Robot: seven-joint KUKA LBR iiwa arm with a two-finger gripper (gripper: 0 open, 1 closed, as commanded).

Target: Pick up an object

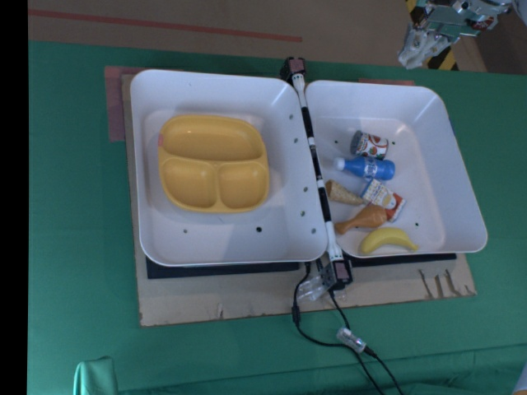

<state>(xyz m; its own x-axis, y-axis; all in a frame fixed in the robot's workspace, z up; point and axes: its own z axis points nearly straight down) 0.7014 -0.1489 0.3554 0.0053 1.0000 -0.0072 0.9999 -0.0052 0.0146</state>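
We count two white bins, left bin (165,245) holding one yellow divided plate (213,162), right bin (445,138) holding six toys, banana (387,239) nearest its front, gripper (417,49) above the far corner, grip unclear.

Number of views: one, the fixed camera view
Position: above the bench, well back from it, on the near long side
Facing: downward at a slant, so the far edge of the green bench cover (74,179) lies toward the top, with brown floor and a red line (165,25) beyond
Distance: far enough to take in both white bins whole, the left bin (165,245) and the right bin (449,212), with the cardboard sheet (247,299) beneath them
Tilt: the bins sit slightly rotated in the view
Arm side: the gripper (418,49) enters at the upper right corner, above the right bin's far edge
Shared ground: a single view, so no overlap to report
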